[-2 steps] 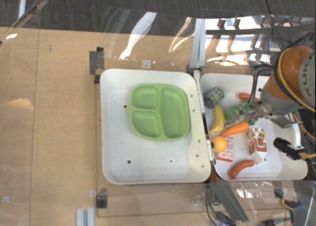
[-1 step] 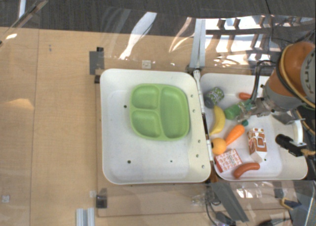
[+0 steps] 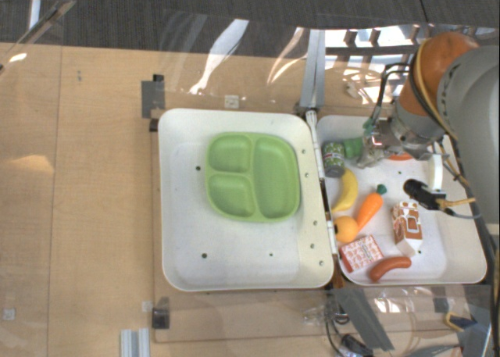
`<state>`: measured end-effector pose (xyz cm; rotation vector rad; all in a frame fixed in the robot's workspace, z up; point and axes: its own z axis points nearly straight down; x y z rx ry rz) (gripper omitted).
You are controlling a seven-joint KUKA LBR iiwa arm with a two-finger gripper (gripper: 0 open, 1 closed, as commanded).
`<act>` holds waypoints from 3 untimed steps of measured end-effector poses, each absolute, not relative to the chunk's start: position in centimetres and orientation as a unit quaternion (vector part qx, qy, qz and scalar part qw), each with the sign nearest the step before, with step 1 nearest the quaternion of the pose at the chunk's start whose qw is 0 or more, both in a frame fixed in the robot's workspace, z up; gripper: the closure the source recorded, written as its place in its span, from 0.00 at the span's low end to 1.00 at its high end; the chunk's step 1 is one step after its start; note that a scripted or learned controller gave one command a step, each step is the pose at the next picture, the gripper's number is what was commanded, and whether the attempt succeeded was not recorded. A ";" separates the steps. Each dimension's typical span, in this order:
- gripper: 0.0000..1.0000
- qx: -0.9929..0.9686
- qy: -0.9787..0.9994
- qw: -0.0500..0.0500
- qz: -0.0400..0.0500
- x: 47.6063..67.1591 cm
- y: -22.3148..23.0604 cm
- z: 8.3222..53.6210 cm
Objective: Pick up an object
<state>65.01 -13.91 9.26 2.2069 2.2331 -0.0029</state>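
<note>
Risk imo: right bin [image 3: 461,269] is packed, so the tool [image 3: 375,143] could clip the can [image 3: 333,158] or banana [image 3: 346,190] and grab nothing. Tool sits at the bin's back left, can just beside it, carrot [image 3: 369,208] nearer the front. Can't tell whether it's open or holding anything.

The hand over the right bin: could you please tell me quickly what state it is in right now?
Hand: over the right bin, near the can; open or shut cannot be told, and no object can be seen in it.
</note>
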 end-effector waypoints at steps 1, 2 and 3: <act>0.00 0.702 0.712 0.001 0.001 65.1 -13.7 9.2; 0.00 0.686 0.728 0.008 0.006 58.5 -13.5 9.4; 0.00 0.672 0.741 0.012 0.008 55.2 -14.0 9.5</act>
